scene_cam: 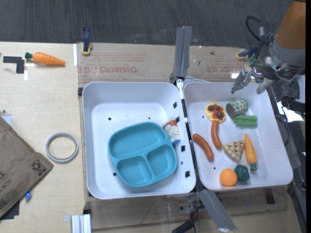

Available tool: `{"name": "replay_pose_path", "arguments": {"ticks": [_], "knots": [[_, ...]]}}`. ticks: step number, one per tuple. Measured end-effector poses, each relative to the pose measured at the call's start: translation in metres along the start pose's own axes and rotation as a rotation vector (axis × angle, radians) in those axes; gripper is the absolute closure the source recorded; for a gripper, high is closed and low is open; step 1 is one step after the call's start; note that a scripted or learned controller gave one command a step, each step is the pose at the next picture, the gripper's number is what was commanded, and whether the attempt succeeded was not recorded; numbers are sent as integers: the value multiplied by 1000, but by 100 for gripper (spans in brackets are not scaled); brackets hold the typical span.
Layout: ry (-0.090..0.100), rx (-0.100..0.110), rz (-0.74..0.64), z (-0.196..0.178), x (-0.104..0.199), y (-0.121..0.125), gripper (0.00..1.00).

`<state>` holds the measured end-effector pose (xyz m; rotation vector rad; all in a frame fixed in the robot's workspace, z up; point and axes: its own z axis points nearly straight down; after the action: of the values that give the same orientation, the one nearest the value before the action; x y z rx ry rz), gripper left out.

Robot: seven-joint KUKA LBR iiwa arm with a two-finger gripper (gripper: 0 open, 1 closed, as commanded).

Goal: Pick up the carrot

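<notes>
**Carrot lies in the right bin, gripper above the far rim**

The carrot [250,151] lies in the right bin [279,144], near its right wall, orange body pointing away from the camera and green top toward the near edge. Just beside its green end sits a dark green broccoli piece [241,173], with an orange [228,177] next to that. A pizza slice [233,149] touches the carrot's left side. Further left lie two sausages [203,146], one upright, one slanted. Toward the far wall are a small round pizza [215,111], a green-labelled can [238,106] and a green bean pod [246,122].

The gripper [253,79] hangs over the bin's far right corner, well apart from the carrot, fingers spread with nothing between them.

The left bin [97,130] holds a blue divided plate [142,154] and a small can [172,131]. A second carrot [44,58] lies on the bench at far left, near a tape ring [61,146].
</notes>
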<state>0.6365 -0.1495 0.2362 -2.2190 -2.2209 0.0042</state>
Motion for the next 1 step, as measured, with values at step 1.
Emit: {"name": "replay_pose_path", "arguments": {"ticks": [1], "knots": [[1,-1,-210,100,-34,-108,0]]}}
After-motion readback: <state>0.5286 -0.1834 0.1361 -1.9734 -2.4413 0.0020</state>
